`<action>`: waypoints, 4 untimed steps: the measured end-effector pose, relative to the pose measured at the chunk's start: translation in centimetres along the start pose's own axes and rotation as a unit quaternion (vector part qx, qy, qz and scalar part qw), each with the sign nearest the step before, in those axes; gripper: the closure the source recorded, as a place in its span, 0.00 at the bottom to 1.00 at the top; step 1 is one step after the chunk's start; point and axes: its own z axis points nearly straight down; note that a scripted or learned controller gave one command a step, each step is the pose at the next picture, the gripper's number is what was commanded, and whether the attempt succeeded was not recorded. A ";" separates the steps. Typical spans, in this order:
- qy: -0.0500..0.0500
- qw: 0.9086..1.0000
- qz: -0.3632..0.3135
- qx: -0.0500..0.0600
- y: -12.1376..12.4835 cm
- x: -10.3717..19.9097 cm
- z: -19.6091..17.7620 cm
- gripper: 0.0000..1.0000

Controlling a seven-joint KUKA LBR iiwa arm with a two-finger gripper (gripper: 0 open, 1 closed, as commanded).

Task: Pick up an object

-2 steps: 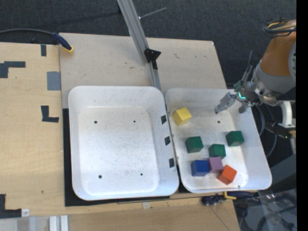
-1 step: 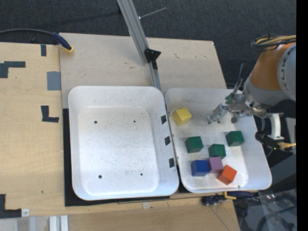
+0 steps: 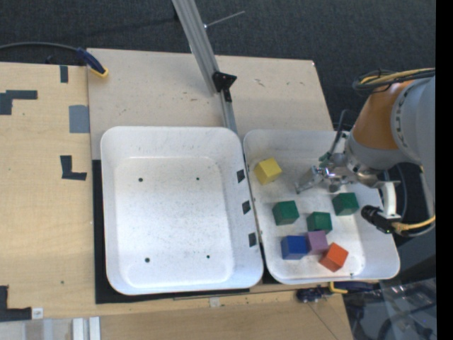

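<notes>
The right bin (image 3: 283,144) holds several small cubes. A yellow cube (image 3: 267,170) lies near its left wall. Three green cubes sit further in: one (image 3: 285,212) at the middle, one (image 3: 319,222) to its right, and one (image 3: 345,203) near the arm. A blue cube (image 3: 294,246), a purple cube (image 3: 318,240) and an orange cube (image 3: 334,256) cluster at the front. My gripper (image 3: 313,180) hangs low over the bin's bare middle, right of the yellow cube and above the green ones. Nothing shows in its grasp.
The left bin (image 3: 170,211) stands beside the right one. A slanted metal rail (image 3: 202,44) runs down to the bins' shared back corner. The arm's orange band (image 3: 375,122) and cables (image 3: 393,222) crowd the right bin's right edge.
</notes>
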 end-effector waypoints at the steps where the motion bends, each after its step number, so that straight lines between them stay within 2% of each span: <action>1: 0.000 1.000 -0.001 -0.002 0.1 0.0 -1.3 1.00; 3: -0.001 1.000 0.000 -0.006 1.1 -1.2 -10.9 1.00; 4: -0.001 1.000 0.000 -0.007 0.9 -1.2 -17.2 1.00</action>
